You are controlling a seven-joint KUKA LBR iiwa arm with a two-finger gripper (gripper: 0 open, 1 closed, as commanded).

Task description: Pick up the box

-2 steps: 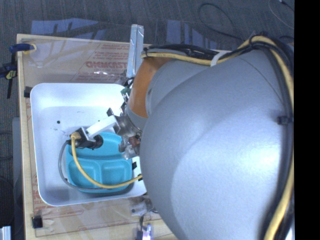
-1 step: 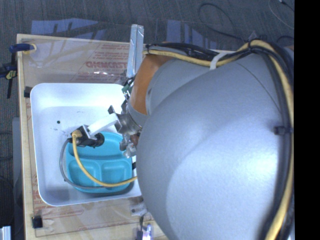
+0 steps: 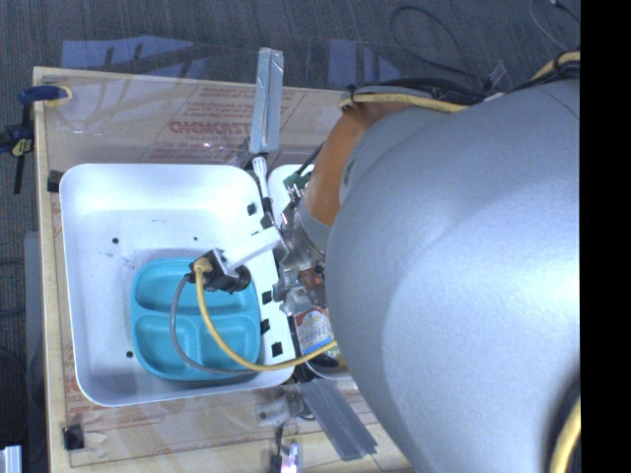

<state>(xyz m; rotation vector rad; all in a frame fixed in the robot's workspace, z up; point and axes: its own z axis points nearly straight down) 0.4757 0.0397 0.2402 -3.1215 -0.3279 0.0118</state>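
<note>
Blue tray (image 3: 168, 328) hugging left bin's (image 3: 118, 215) near wall, arm (image 3: 454, 264) alongside

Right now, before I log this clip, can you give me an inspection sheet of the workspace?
Surface: wooden bench bearing two white bins; left bin in full view, right bin mostly under the arm.
Job's things: printed item at the arm's edge, possibly the box; cannot tell.
Clutter: blue divided tray in left bin.
Grippers: gripper low by the bins' shared edge.
Cables: dark loops on the floor beyond the bench.
Surroundings: grey carpet; blue clamp at the bench corner.
</note>
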